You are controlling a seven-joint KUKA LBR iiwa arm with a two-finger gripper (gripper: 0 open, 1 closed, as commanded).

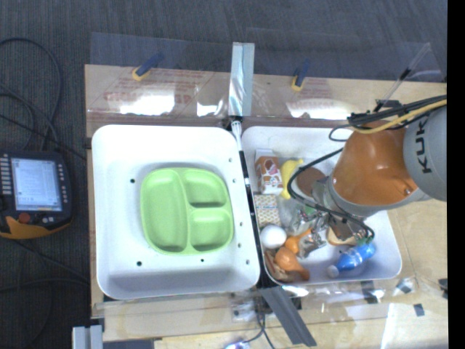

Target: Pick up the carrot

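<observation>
Looking at the right white bin (392, 267), you find the stubby orange carrot (288, 251) near its front-left corner, beside a white egg (273, 235); the gripper (314, 233) hovers just beside it, finger state unreadable.

A green divided plate (187, 209) lies in the middle of the left white bin (116, 151). Right of that plate, the right bin (392, 264) holds a white egg (273, 235), a small carton (269, 174), a yellow item (290, 171) and a blue bottle (356, 257). Well to the plate's left, off the bench, sits a handheld control pendant (33, 191).
</observation>
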